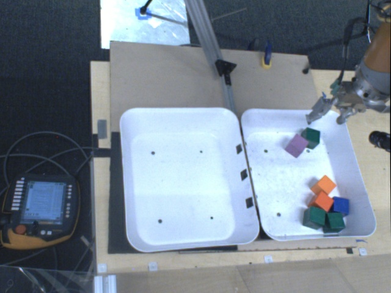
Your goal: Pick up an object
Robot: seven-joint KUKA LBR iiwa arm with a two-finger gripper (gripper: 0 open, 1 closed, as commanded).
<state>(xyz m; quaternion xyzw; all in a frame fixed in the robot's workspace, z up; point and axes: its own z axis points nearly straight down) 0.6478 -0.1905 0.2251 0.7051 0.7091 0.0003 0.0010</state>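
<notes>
Blocks in the right bin number seven: three green, two orange, one purple, one blue; claw spread apart.

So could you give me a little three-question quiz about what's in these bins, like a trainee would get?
1. True or false: every block lies in the right bin.
2. Which block touches the purple block? A) orange B) dark green C) blue
3. Fill in: the gripper hangs over the right bin's ____ rim, holding nothing.

Key
1. True. The purple block and a green block sit near the far rim; the orange blocks, the blue block and two more green blocks cluster at the near right corner.
2. B.
3. Far. Its fingers are spread, with no block between them.
</notes>
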